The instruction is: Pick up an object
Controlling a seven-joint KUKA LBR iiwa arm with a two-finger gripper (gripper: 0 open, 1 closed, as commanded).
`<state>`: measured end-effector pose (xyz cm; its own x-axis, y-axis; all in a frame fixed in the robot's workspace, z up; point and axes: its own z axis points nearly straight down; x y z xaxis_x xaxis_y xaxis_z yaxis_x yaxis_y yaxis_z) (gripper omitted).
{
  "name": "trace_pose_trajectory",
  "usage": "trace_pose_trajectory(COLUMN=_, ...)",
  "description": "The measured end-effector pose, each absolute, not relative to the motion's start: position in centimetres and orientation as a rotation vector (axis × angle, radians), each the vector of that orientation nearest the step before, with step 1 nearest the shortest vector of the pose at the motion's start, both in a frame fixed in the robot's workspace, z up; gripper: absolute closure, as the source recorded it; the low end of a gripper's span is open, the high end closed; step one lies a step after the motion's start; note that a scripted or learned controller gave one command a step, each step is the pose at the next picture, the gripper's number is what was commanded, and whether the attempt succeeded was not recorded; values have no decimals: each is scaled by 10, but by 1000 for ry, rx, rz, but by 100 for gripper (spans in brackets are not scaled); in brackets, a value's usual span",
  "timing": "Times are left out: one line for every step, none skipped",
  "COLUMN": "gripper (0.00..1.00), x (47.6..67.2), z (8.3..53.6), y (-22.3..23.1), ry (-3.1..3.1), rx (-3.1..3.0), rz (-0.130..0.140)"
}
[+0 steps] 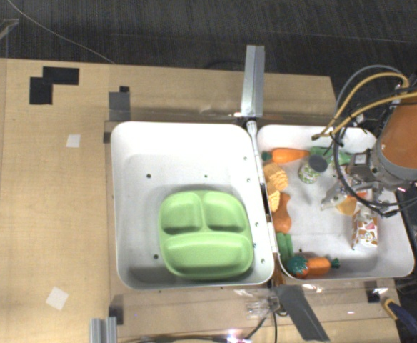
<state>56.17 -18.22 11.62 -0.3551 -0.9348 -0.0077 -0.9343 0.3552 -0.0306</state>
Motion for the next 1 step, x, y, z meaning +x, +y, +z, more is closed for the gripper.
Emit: trace_pose_trajectory(gripper=0, x=546, z=112, y=-194, ry=2587, rx=-1691, rz=-53)
